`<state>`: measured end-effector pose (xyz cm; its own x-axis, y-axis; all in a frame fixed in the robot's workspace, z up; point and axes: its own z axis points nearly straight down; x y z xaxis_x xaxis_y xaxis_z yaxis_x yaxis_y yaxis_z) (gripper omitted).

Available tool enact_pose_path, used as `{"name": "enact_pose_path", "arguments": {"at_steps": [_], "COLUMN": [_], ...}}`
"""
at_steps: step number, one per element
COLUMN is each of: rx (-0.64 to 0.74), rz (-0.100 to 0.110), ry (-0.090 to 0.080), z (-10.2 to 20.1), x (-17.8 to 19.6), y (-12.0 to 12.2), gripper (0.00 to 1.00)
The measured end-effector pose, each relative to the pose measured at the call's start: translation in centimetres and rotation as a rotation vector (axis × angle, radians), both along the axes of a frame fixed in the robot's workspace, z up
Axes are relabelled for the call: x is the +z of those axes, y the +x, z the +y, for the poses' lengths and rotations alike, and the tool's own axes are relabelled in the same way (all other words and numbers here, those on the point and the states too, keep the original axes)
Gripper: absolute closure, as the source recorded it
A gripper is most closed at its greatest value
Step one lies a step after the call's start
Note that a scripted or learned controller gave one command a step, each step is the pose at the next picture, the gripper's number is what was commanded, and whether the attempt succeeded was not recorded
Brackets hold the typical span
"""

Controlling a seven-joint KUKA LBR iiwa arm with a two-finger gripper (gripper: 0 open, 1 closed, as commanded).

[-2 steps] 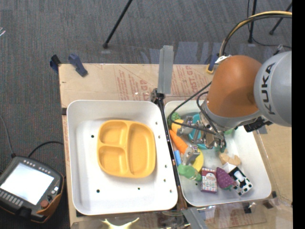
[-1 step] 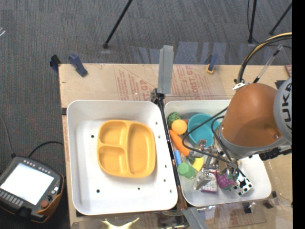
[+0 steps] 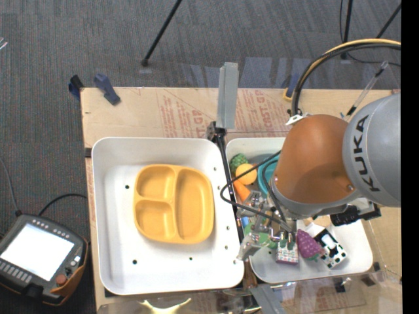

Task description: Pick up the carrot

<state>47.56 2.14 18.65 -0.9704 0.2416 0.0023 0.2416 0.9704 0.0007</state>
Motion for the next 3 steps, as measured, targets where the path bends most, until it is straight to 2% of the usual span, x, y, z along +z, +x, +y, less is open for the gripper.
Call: {"name": "enact_pose_path", "arguments": {"at_steps": [1, 2, 3], "rx": [-0.006, -0.122, -0.227], "rz": [0.000, -0.001, 0.002], "ry": [-0.001, -0.002, -0.001], "z": [1.3, -4.9, -5.8], "x": [0.0, 0.0, 0.0], "y": [4.5, 6.6, 0.0], "gripper": [0.00, 0.00, 0.00]}}
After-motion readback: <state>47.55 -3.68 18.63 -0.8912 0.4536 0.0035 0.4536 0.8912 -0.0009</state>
